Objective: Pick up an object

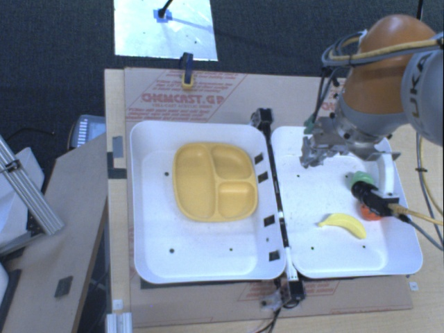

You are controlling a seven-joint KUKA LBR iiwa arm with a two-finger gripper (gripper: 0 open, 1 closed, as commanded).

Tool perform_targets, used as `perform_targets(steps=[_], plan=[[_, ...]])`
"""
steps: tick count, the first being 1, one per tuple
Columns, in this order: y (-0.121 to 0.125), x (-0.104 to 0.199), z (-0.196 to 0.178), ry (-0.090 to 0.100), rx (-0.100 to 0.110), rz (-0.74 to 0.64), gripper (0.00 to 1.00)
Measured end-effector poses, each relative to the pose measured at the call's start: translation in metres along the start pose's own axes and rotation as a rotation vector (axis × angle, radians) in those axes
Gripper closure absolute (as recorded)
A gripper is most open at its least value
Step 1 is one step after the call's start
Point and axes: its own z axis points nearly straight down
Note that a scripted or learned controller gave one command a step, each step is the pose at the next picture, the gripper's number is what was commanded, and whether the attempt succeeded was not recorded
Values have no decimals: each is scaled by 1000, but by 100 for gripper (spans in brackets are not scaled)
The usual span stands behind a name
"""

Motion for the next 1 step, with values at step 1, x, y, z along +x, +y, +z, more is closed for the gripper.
perform_targets(steps=[1], plan=[[-3, 58, 17, 1, 2, -1, 100]])
